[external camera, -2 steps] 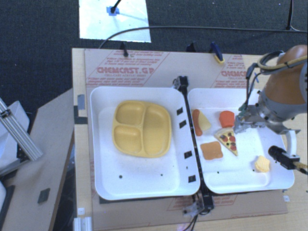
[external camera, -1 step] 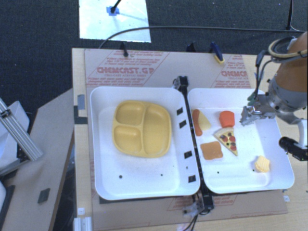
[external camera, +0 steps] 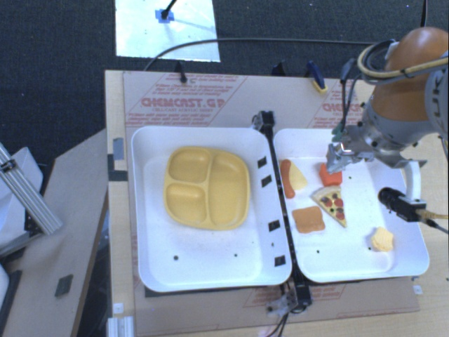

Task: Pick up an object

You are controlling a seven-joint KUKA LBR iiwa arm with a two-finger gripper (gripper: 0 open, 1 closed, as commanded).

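The arm [external camera: 410, 83] leans over the right bin [external camera: 414, 258], its gripper [external camera: 337, 161] just above an orange block [external camera: 331, 175]. Whether it is spread or pressed together I cannot tell. A skewed descent could nudge the block toward the pizza slice [external camera: 332, 205].

Robot lab; plywood bench [external camera: 210, 93], white bins [external camera: 140, 188], loose cables [external camera: 210, 44]

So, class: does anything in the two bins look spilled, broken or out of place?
Nothing stands out. The yellow divided plate lies flat in the left bin. In the right bin, the toy foods lie apart and whole: hot dog, pizza slice, toast. The gripper hangs over a red piece.
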